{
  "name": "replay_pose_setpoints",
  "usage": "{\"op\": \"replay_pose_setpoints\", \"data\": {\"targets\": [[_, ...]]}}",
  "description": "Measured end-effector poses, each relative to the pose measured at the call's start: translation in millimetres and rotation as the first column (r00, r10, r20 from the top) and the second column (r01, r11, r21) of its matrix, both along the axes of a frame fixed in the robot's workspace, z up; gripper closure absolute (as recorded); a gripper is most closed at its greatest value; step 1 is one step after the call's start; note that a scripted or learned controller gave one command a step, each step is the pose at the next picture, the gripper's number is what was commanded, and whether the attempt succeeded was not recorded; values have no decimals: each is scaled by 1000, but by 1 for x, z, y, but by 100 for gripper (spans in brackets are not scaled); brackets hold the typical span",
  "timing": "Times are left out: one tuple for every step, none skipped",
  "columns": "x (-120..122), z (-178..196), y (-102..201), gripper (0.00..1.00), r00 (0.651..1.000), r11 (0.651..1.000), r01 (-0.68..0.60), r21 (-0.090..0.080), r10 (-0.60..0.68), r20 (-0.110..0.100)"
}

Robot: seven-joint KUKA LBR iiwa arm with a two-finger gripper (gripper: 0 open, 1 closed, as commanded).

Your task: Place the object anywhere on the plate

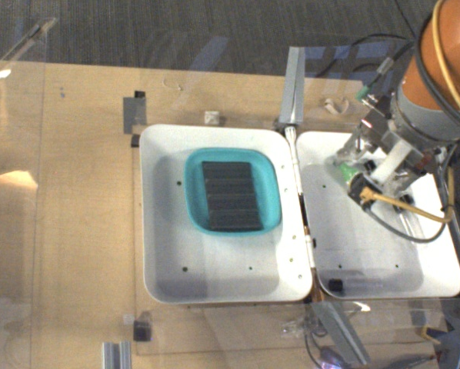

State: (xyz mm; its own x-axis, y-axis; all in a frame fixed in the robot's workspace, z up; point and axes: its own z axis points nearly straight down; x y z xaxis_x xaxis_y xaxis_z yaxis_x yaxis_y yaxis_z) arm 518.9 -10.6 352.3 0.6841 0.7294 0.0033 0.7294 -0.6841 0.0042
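The arm (445,60) comes in from the upper right of the frame and hangs over the right bin (368,260), with its claw (353,171) low near that bin's upper left corner. Something small and green (345,171) sits right at the claw's tip, and it is probably the object to be moved; whether it is actually gripped or only lying on the bin floor under the claw cannot be told, nor can the claw's opening. The plate (272,194), a teal square dish with a dark ribbed insert at its middle, rests in the upper part of the left bin (161,267), well apart from the claw and across the raised wall where the two bins meet on the worktop (61,206). The risks, as I judge them: a weak or partial grip could let the green piece slip as it lifts, or it could clip the dividing wall on a low crossing. A yellow cable (403,204) looping just beside the claw might also snag.
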Motion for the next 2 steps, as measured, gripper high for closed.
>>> {"op": "replay_pose_setpoints", "data": {"targets": [[-31, -34, 42, 0, 986, 986, 167, 1, -167, -4], [-30, -23, 44, 100, 988, 988, 157, 1, -157, -3]]}}
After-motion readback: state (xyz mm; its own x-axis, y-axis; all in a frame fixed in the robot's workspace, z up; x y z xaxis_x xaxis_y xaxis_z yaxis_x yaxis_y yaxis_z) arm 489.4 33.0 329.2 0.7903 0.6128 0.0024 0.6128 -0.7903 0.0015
